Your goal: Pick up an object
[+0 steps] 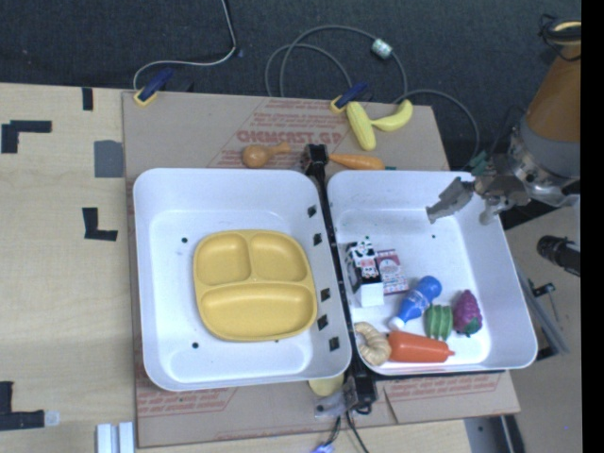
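Grey two-finger gripper (464,204) spread wide, grasping nothing, above far right of right shallow white plastic bin (491,253). Blue-and-white plastic bottle (417,300) below, well apart.

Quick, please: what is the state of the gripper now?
Gripper: open, holding nothing, above the right bin.

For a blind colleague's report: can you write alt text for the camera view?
A robot gripper hangs above the right bin, which holds a carrot, a bottle and other small items. The left bin holds a yellow tray.
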{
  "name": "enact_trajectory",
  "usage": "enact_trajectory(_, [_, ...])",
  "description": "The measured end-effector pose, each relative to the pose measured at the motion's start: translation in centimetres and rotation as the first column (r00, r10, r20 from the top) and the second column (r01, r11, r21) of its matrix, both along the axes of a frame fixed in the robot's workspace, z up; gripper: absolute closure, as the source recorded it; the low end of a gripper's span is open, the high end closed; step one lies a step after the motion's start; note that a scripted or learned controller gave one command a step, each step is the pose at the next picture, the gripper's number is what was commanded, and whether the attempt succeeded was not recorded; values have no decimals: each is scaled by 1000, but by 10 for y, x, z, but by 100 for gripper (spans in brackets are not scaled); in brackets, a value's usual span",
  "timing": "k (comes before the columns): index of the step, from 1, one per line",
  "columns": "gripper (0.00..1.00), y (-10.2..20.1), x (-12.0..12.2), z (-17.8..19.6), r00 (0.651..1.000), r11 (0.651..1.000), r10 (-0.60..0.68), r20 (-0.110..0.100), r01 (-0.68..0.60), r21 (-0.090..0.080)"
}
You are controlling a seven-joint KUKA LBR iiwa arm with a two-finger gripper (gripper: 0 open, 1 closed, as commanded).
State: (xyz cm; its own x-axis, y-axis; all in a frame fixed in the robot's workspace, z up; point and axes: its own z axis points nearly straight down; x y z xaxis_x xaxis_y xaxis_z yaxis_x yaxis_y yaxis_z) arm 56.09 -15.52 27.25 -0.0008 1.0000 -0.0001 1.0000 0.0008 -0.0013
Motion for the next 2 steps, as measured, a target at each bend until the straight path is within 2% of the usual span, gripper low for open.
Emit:
enact_trajectory(1, [0, 49, -7, -123, 1000, 1000, 3, -13, -3, 5])
enact_trajectory(2, [0, -21, -24, -186, 1000, 1000, -6, 5, 6, 9])
